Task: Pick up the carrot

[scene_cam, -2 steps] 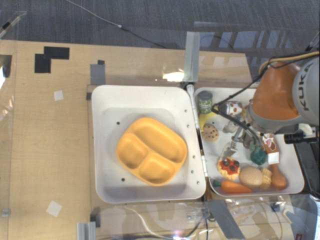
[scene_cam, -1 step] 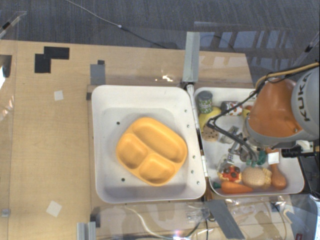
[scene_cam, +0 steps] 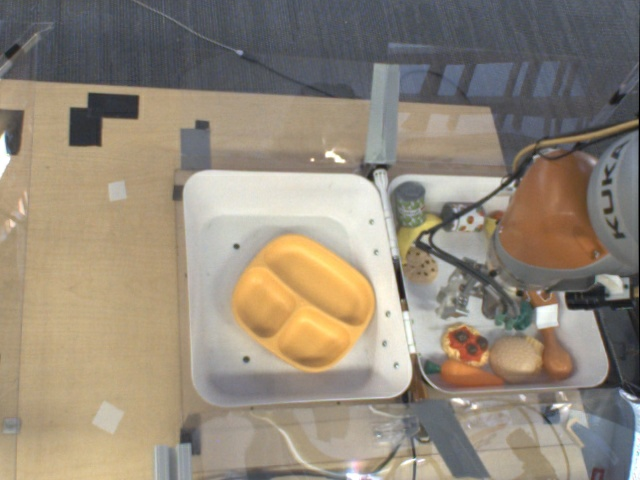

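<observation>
We see the end effector (scene_cam: pixel 480 298), a cluster of grey metal parts and black cables below the arm's glossy orange band (scene_cam: pixel 545 218), hanging low over the middle of the right-hand shallow white plastic bin (scene_cam: pixel 600 353). We cannot tell how far it is open, and we see nothing gripped in it.

The carrot (scene_cam: pixel 470 374), a smooth tapered orange toy lying on its side, rests along the near edge of that bin, at its near-left corner. Just above it sits a small pizza slice (scene_cam: pixel 465 342) with red and yellow toppings, and just to its right a rounded beige bread roll (scene_cam: pixel 516 356) with a matte surface. A glossy brown drumstick-shaped piece (scene_cam: pixel 556 353) lies further right, touching or almost touching the roll. Toward the far side of the bin we make out a small green cylindrical can (scene_cam: pixel 409 206) standing upright, a yellow banana-like piece (scene_cam: pixel 415 236) beside it, and a pale speckled cookie (scene_cam: pixel 422 264) just below.

The left-hand shallow white bin (scene_cam: pixel 215 368) holds a yellow plastic divided plate (scene_cam: pixel 303 299) with rounded corners and three compartments, lying turned at an angle near its centre. Both bins rest on a light wood-grain table (scene_cam: pixel 90 318), with a grey metal post (scene_cam: pixel 382 113) rising at the far end of the gap between them.
</observation>
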Controlling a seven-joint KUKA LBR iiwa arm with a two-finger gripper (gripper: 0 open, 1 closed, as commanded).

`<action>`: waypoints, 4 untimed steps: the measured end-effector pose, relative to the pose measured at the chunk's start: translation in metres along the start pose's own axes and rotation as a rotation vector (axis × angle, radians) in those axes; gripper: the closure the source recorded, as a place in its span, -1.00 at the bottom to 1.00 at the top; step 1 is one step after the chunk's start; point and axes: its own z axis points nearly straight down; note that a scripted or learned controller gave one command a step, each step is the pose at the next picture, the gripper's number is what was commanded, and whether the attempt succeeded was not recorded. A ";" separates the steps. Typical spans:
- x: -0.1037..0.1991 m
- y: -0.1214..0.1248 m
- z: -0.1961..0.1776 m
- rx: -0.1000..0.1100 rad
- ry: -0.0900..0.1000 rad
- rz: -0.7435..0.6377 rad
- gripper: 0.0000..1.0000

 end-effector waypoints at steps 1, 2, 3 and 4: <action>0.000 0.000 0.001 0.000 0.002 0.000 -1.00; 0.023 -0.027 -0.061 0.009 0.022 0.120 -1.00; 0.005 -0.083 -0.075 0.017 0.023 0.627 -1.00; 0.004 -0.089 -0.003 0.020 0.022 0.859 -1.00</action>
